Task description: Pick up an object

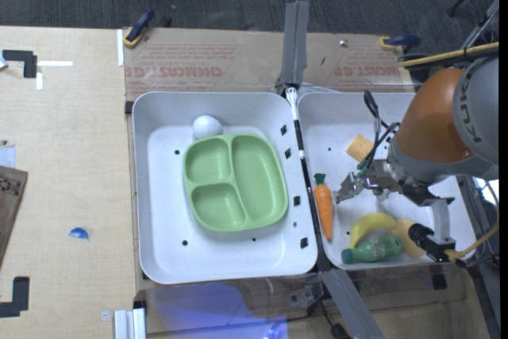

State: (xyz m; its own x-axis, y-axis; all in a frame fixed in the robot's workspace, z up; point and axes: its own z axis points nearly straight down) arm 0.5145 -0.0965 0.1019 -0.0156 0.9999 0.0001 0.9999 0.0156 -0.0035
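Camera view: pincer [347, 192], seemingly apart, over one carrot [323, 207], one banana [371, 225], one bottle [373, 251].

white ball [207, 125] partly behind green plate [235, 181], pincer [349, 190] fingers too small to read

Two shallow white bins sit side by side on the bench. The left white bin [159, 194] holds a pale green three-compartment plastic plate [235, 181], with a small white ball [207, 125] touching its upper edge. In the right white bin [333, 119], the grey arm's two-finger gripper [352, 188] hangs low above the floor, between a toy orange carrot [323, 207] and a yellow banana [371, 225]. A green plastic bottle [373, 250] lies just below the banana, and a flat tan block [359, 147] sits above the gripper.
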